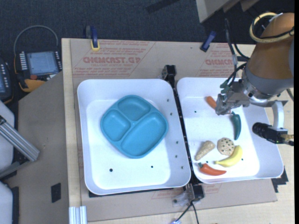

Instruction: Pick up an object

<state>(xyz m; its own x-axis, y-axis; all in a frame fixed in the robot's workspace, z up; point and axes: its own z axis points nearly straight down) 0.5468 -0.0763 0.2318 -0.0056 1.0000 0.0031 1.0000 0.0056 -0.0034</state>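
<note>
one orange carrot (211, 101) lies slantwise under the jaws (223, 107), whose grip i cannot tell.

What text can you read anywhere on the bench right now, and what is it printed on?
"CHEMCAST GP": red print on the brown board behind the left bin.
The same red print repeats behind the right bin, cut off by the arm; its first letters read "CHEMCAS".
Smaller red lines around both prints: too blurred to read.
Screen of the handheld unit at far left: too small to read.
</note>
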